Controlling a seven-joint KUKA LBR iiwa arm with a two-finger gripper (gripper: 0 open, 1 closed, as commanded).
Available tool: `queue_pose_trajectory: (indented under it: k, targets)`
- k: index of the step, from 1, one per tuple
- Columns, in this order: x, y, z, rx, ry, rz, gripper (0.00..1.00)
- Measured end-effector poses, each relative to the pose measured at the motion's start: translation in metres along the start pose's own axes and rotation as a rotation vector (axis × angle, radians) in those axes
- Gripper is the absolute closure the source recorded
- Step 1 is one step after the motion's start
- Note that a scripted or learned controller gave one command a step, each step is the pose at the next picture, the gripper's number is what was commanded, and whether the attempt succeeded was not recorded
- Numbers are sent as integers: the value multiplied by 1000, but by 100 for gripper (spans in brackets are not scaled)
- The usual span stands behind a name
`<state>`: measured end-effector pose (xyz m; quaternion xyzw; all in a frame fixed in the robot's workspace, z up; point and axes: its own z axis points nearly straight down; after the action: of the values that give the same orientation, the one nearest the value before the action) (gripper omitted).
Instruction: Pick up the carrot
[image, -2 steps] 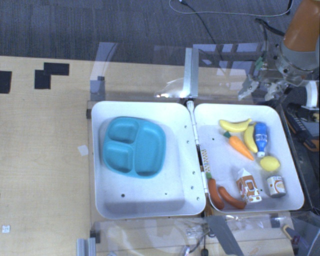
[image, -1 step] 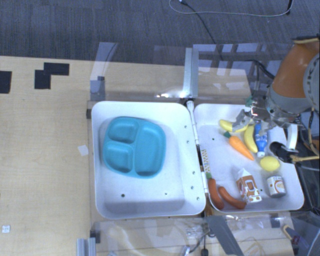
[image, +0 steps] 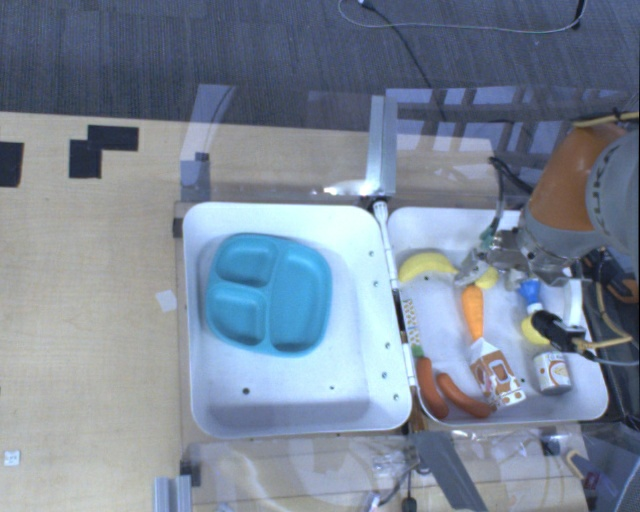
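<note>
Camera view | jaws (image: 478, 272) just above carrot (image: 472, 311) top | opening unclear

Two bins sit side by side before me, the left bin (image: 200, 400) holding a divided plate (image: 267, 292) in its upper half. In the right bin (image: 440, 222), a banana (image: 428, 266) lies at upper left, the carrot (image: 472, 312) just right of it, running down the frame. My gripper (image: 484, 266) hangs just above the carrot's upper end. A carton (image: 495, 373) lies below the carrot, a sausage (image: 452, 393) at lower left, a can (image: 551, 372) at lower right.
</note>
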<state>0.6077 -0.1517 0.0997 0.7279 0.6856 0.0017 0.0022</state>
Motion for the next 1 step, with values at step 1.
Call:
queue_pose_trajectory:
  k: [1]
  targets:
    - [1, 2, -12, -5, 0, -2, 100]
